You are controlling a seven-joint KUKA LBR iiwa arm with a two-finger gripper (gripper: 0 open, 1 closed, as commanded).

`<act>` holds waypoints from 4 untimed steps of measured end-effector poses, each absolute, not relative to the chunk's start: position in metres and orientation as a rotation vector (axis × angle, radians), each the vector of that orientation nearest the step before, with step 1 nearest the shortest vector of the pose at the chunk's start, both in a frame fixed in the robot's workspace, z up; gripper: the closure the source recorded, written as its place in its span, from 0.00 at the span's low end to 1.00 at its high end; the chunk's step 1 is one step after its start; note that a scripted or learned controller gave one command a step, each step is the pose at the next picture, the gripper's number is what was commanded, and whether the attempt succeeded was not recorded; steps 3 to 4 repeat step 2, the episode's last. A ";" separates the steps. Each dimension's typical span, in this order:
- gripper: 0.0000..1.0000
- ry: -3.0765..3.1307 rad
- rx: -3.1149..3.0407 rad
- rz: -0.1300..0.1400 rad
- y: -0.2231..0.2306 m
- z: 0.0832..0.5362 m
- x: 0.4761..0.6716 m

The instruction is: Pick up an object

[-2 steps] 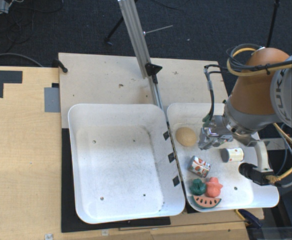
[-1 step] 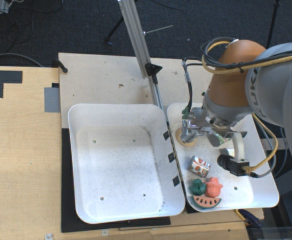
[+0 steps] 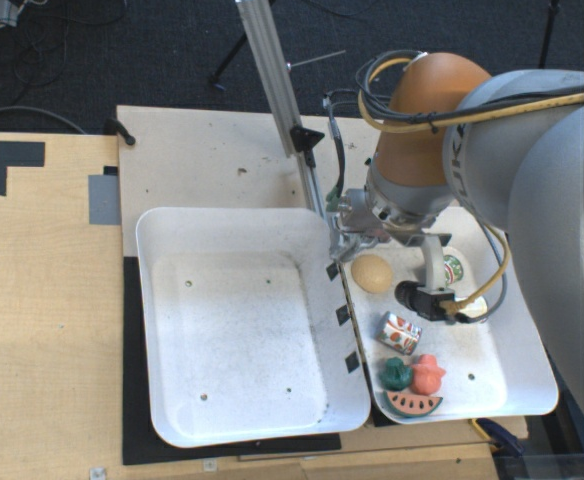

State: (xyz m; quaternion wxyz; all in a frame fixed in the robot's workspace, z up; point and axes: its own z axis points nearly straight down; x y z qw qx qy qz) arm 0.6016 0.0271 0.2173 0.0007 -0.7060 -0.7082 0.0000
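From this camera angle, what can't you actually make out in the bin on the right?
- Gripper: its tip sits under the arm's wrist, so its state is unreadable.
- Round green-and-white item: partly covered by a cable, too small to identify.
- Small can: label print too small to read.
- Right bin: its far right part lies under the grey arm.
- Teal toy and pink toy: shapes too small to name.
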 end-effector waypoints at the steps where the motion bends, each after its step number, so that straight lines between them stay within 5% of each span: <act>1: 1.00 -2.225 -2.218 -0.002 0.071 0.235 0.637; 4: 1.00 -2.221 -2.220 0.003 0.090 0.222 0.650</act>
